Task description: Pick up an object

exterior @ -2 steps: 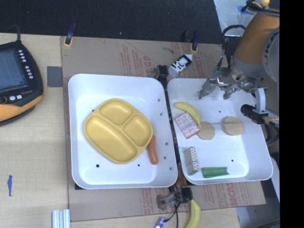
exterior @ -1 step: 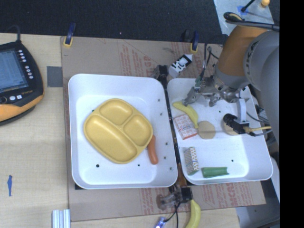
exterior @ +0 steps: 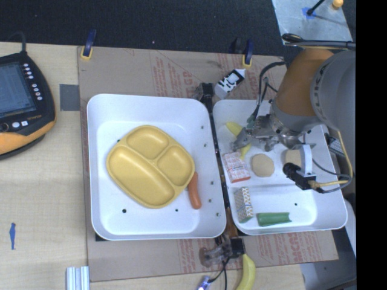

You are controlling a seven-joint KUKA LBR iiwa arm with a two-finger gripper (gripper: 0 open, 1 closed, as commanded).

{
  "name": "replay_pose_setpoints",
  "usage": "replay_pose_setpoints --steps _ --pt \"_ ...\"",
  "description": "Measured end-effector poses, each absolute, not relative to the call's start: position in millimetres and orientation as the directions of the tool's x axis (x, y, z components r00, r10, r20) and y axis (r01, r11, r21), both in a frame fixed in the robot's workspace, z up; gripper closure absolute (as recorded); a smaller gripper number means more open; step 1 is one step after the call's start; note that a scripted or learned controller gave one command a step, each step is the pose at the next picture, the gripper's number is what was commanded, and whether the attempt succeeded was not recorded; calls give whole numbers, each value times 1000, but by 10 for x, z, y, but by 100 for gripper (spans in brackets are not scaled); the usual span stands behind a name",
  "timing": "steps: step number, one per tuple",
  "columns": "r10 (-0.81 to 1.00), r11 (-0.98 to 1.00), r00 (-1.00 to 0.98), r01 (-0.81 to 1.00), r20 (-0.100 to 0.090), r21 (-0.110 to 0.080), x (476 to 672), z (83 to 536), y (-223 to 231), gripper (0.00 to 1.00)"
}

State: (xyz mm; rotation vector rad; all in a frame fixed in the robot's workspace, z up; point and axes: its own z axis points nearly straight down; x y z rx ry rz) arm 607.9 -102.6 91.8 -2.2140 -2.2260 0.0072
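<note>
Yellow wedge lies at the far left corner of the right bin, just beside my claw. I cannot tell its opening. Next I must descend onto it.

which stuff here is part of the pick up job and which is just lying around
Job:
gripper, low in the right bin
yellow piece beside it
packet
tan disc
patterned wrapper
green block

Lying about:
yellow tray and orange carrot in the left bin
pendant
banana
clamps
</note>
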Motion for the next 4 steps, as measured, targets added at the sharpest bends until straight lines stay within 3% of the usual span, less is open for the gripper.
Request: replay_pose_setpoints --steps 1,2,3,4 --pt "1000 4 -4 1000 1 -3 6564 1017 -1291 0" --pt "1000 6 -6 1000 -1 -6 6419 932 -960 0" --pt "1000 8 -8 1000 -2 -8 6418 1037 -975 100" --pt "1000 4 -4 1000 1 -2 6228 1926 -411 100"
